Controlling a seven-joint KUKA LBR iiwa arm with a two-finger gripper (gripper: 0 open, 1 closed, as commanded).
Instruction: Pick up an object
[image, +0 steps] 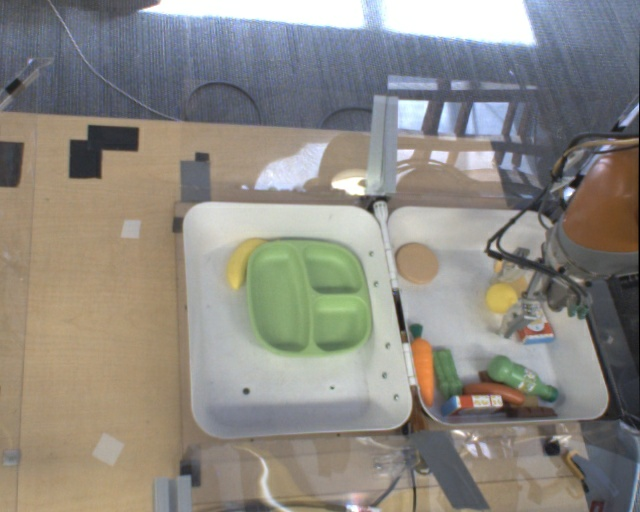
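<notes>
The right bin (462, 318) holds several small objects. My gripper (524, 318) hangs low over its right side, directly beside a small red, white and blue carton (541, 334) and just right of a yellow ball (501, 297). The wrist partly hides the carton. A tan round disc (417, 263) lies at the bin's far left. Along the near edge are an orange carrot (424, 370), a dark green cucumber (446, 372), a green bottle (522, 378) and a red and white bar (478, 402). I see nothing lifted off the bin floor.
The left bin (290, 400) carries a green divided plate (305, 297) with a yellow banana (238, 262) tucked at its far left corner. The arm's orange band (605, 205) looms over the right bin's far right corner. A metal divider (395, 300) separates the bins.
</notes>
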